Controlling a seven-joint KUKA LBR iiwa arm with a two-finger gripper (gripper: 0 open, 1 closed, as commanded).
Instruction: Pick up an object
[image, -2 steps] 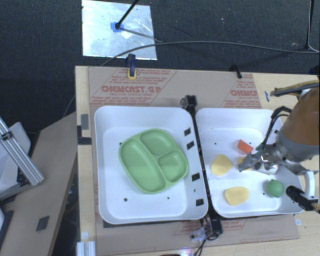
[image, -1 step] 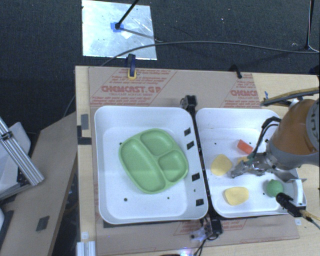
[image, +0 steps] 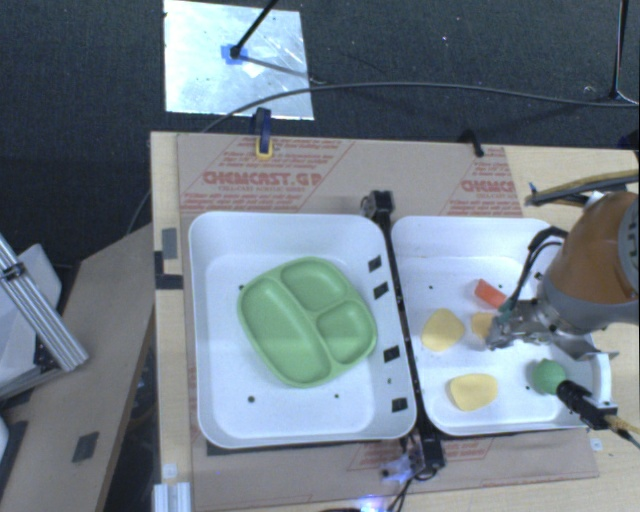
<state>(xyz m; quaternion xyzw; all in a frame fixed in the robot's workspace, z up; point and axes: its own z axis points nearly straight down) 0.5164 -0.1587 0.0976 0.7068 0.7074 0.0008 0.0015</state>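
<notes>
White plastic makes up both shallow bins on the bench, set side by side on a brown sheet of printed cardboard (image: 330, 165). In the left bin (image: 215, 300) lies a pale green divided plate (image: 305, 320) with three compartments, turned at a slant and sitting roughly in the bin's middle. The right bin (image: 440, 245) holds the loose objects: an orange piece (image: 489, 293) toward the far side, a yellow piece (image: 443, 329) near the bin's left wall, another yellow piece (image: 472, 391) closer to the near edge, and a green ball (image: 547, 376) at the near right. A further yellowish bit (image: 483, 324) shows just left of the gripper, partly hidden by it.

The grey arm with its orange band (image: 590, 255) reaches in from the right and hangs over the right bin. Its gripper (image: 503, 335) is low among the objects, between the orange piece and the green ball, right at the yellowish bit. Whether its jaws stand wide or narrow cannot be told, since the tip is dark and blurred against the bin floor, and nothing can be seen clamped in it.
</notes>
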